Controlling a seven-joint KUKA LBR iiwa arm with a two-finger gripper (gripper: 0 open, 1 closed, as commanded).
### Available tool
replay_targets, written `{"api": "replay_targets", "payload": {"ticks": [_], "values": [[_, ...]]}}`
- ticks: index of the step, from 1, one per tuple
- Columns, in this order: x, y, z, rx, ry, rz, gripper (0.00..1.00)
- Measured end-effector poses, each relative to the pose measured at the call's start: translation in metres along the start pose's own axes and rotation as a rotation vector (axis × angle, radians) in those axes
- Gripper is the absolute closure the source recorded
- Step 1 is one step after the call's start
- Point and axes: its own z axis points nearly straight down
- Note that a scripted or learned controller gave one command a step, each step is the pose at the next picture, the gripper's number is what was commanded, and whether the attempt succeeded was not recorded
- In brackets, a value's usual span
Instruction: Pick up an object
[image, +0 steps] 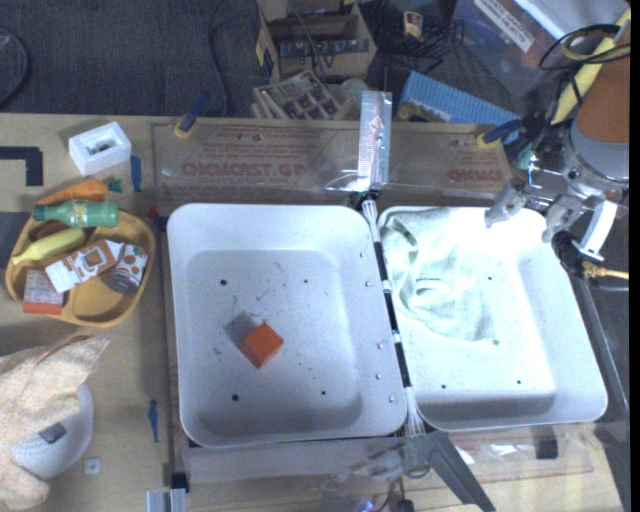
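Note:
An orange cube (263, 344) lies in the left bin (200, 240), a little left of the bin's middle, with a dark shadow at its upper left. A pale crumpled cloth (440, 272) covers the back left part of the right bin (570, 390). My gripper (528, 214) hangs over the back right corner of the right bin, beyond the cloth's edge. Its two fingers stand apart, open, with nothing between them. It is far from the cube.
A clear plastic wall (300, 160) runs behind both bins. A yellow bowl (80, 312) of toy food sits left of the bins, with a small white box (100, 148) behind it and a beige cloth (40, 400) in front. Cables (590, 262) hang at the arm.

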Motion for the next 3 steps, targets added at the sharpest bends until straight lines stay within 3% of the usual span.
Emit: {"api": "replay_targets", "payload": {"ticks": [1, 2, 3], "values": [[-0.013, -0.047, 0.066, 0.005, 0.002, 0.114, 0.0], [-0.013, -0.046, 0.015, 0.0, 0.0, 0.007, 0.0], [0.048, -0.023, 0.124, 0.001, 0.001, -0.008, 0.0]]}}
